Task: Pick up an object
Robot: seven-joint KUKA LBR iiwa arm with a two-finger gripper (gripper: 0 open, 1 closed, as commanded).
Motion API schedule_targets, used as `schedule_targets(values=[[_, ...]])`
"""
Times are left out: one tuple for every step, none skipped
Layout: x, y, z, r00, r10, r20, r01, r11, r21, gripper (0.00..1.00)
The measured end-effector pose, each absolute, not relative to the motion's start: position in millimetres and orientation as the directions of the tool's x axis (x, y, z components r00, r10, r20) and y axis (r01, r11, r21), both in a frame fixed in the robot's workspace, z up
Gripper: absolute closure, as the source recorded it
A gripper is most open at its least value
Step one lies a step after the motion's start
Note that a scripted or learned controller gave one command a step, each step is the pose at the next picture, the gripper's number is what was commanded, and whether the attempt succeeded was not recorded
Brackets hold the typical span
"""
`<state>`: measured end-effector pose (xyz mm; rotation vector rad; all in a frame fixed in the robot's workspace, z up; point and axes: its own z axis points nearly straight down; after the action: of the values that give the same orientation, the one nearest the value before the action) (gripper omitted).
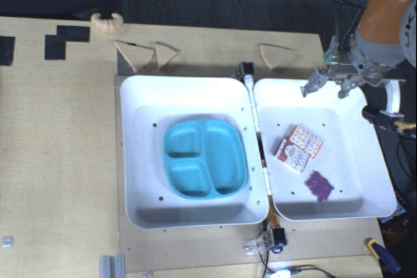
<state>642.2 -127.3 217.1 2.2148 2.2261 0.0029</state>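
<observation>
A small patterned red and white box (299, 148) lies in the middle of the right bin (371, 202). A purple crumpled object (320, 185) rests just below and right of it. In the left bin (140, 140) sits a blue divided tray (204, 157). My gripper (330, 84) hangs over the right bin's far rim, above and behind the box, with its fingers spread open and nothing between them.
The arm's orange band (386, 6) and grey wrist come in at the top right. A black divider (255, 120) runs between the bins. Wooden wedges (156, 54) stand behind the bins, and cables lie along the right edge and front.
</observation>
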Motion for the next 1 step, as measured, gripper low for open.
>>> schedule_targets(values=[[657.7,-145.9,86.4,-0.003,1.000,-0.001,1.000,0.003,0.006,0.00]])
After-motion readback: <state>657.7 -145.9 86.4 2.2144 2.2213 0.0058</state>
